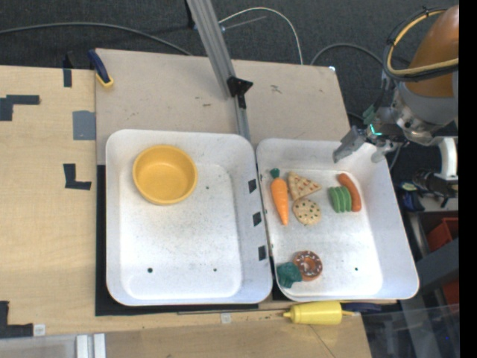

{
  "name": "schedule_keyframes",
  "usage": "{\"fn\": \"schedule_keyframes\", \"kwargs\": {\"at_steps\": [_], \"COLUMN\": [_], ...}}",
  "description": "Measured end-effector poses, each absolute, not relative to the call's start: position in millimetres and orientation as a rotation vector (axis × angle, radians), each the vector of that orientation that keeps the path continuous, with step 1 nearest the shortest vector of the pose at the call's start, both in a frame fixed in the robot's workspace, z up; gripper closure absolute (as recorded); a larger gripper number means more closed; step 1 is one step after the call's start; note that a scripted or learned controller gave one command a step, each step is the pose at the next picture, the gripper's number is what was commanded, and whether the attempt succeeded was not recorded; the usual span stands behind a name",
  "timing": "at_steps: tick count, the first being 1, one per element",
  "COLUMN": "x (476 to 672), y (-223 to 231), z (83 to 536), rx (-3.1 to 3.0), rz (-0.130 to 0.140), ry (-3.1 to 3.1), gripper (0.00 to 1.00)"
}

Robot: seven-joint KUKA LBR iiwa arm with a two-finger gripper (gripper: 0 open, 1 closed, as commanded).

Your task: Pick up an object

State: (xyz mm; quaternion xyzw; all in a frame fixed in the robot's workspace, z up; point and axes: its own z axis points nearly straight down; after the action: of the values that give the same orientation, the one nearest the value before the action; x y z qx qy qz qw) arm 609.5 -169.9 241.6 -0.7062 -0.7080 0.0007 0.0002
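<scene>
Closest to the viewer, a yellow squeeze bottle [316, 313] lay on its side along the bench's front edge, just below the right bin [387, 274]. Inside that bin, near the front, a chocolate-frosted doughnut [307, 264] sat touching a small dark green piece [288, 274] at its left. Farther back in the same bin, an orange carrot [280, 199] lay lengthwise near the left wall, with a pizza slice [302, 186] and a round speckled cookie [306, 212] just beside it to the right. To the right of those, a green ridged vegetable [340, 199] touched a reddish-orange sausage [349, 191]. The left bin [186, 267] held a yellow bowl [165, 173] in its back left part, upright and open to the camera. The gripper [363, 145] hovered over the back right corner of the right bin, apart from every toy food item, with nothing between its two grey fingers, which were spread apart. Behind it rose the grey arm with its orange band [440, 43]. A grey metal pole [212, 36] slanted across the tan board behind the bins, and a black cable [97, 28] trailed over the dark floor beyond.
</scene>
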Motion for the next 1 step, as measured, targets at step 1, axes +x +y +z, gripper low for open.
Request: {"fn": "schedule_keyframes", "kwargs": {"at_steps": [1], "x": [609.9], "y": [-179.6], "z": [187.6], "rx": [-2.218], "rz": [0.008], "ry": [-2.219], "gripper": [0.00]}}
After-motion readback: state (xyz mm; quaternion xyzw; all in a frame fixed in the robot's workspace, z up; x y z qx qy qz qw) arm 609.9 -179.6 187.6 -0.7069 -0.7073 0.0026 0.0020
